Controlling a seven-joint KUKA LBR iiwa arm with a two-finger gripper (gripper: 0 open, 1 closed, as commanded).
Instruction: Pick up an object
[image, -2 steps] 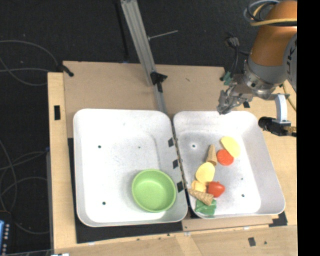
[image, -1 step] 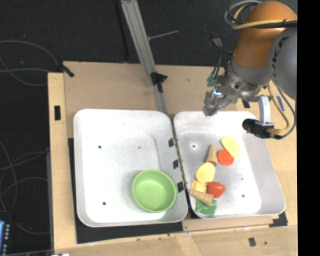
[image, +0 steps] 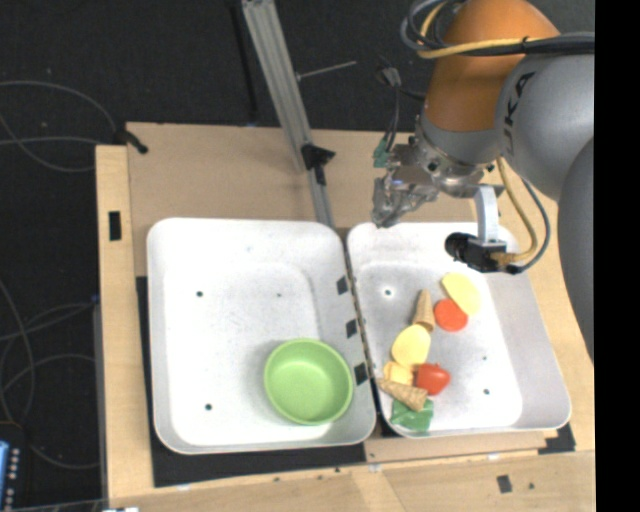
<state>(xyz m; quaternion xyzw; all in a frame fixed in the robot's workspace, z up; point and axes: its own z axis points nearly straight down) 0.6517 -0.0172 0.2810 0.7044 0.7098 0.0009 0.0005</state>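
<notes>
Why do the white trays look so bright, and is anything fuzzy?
In the camera view, light from above makes both white bins glow palely with faint speckles; the green bowl looks sharp; the gripper looks dark and slightly blurred; the small food toys run together.

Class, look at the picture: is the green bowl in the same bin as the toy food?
No, the green bowl sits in the left bin, the toy food in the right bin.

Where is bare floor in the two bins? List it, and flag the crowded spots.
Left bin: bare everywhere but its near right corner, where the green bowl sits. Right bin: bare along the far edge below the gripper and down the right side. Crowded: its near left, with the cone, yellow pieces and red pieces.
</notes>
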